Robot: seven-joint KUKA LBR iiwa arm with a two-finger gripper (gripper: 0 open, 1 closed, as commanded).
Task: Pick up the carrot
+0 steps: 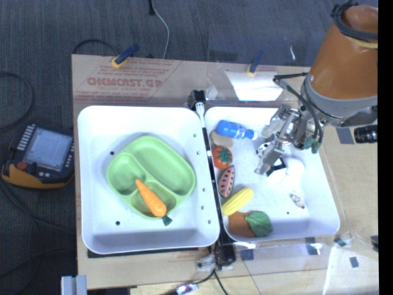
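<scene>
Pincer (268, 160) hangs with fingers parted and empty over the right bin (319, 223) at right of centre, well apart from the carrot (151, 198) on the green plate (169, 161) lower left, so it risks seizing nearby toys instead.

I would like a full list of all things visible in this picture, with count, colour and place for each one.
carrot: 1, orange, lying on the green plate
plate: 1, green, divided, in the left bin
left bin: 1, white, left half of the bench
right bin: 1, white, right half of the bench
bottle: 1, blue, top of right bin
strawberry: 1, red, left side of right bin
watermelon slice: 1, red, below the strawberry
corn: 1, yellow, lower right bin
handheld controller: 1, orange and grey, on the floor at left
arm: 1, grey with orange band, from the right
gripper: 1, over the right bin
</scene>
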